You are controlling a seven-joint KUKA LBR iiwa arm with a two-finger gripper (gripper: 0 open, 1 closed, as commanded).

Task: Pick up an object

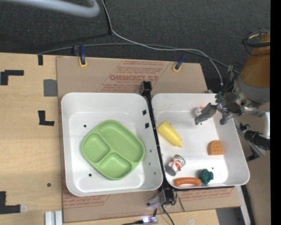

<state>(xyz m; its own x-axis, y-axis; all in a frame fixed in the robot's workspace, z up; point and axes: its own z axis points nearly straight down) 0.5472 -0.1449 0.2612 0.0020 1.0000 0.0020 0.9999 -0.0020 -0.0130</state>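
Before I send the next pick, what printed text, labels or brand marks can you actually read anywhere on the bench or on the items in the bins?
"CHEMCAST GP": red print on the brown board behind the bins, repeated in rows; the smaller red lines beneath are too blurred to read.
Small can in the right bin: red and white label, lettering too small to read.
Red print on the board's front edge: unreadable.

Even, fairly bright overhead light covers the scene. The two white bins (70,145) are the brightest areas, nearly washed out, with soft grey shading along their inner walls. Beyond the bins, the dark floor (175,22) loses detail. A pale object (66,6) far above the bins is blurred. Overall sharpness is modest and slightly grainy.
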